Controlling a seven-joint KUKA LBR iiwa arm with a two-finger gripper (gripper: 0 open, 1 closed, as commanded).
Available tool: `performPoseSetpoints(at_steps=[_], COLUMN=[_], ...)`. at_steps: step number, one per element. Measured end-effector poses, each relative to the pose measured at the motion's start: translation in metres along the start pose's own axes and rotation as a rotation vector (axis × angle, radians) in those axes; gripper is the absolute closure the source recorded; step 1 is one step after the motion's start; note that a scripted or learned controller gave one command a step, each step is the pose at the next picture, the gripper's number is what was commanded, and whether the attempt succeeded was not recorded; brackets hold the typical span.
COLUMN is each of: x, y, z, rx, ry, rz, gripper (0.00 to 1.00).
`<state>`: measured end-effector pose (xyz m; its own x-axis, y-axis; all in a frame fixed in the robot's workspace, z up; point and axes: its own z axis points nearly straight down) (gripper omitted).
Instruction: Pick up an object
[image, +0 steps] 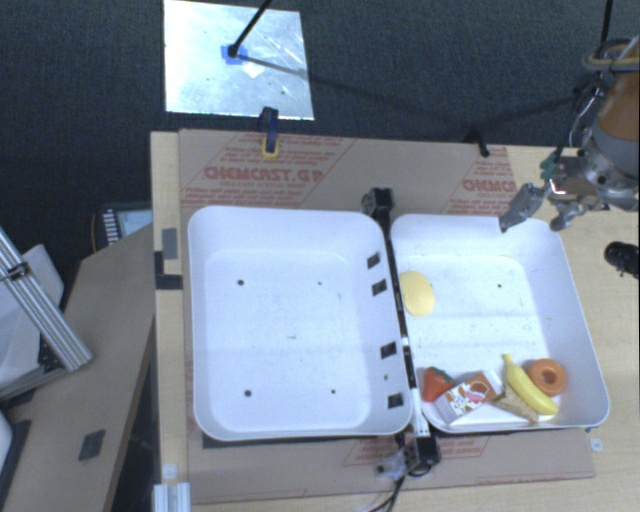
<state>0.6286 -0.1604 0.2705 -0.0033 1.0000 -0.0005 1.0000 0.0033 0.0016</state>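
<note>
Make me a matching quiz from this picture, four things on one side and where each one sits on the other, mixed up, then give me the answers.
Things:
1. banana
2. yellow disc
3. tool
4. blue clip

Places:
A. over the far right corner of the right bin
B. near corner of the right bin, beside an orange ring
C. on the cardboard's far edge, beyond the left bin
D. against the right bin's left wall

Pairs: 1-B, 2-D, 3-A, 4-C

Left bin (290, 320): open floor throughout. Right bin (480, 290): open centre and far side; yellow disc (416, 295) beside the dividing wall, and banana (528, 386), orange ring (546, 377) and packet (466, 396) crowding the near corner.
</note>
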Motion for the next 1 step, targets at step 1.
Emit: performPoseSetpoints(at_steps=[1], x=[0.0000], y=[0.0000], z=[-0.0001], rx=[0.000], ry=[0.000], rz=[0.000], gripper=[0.00])
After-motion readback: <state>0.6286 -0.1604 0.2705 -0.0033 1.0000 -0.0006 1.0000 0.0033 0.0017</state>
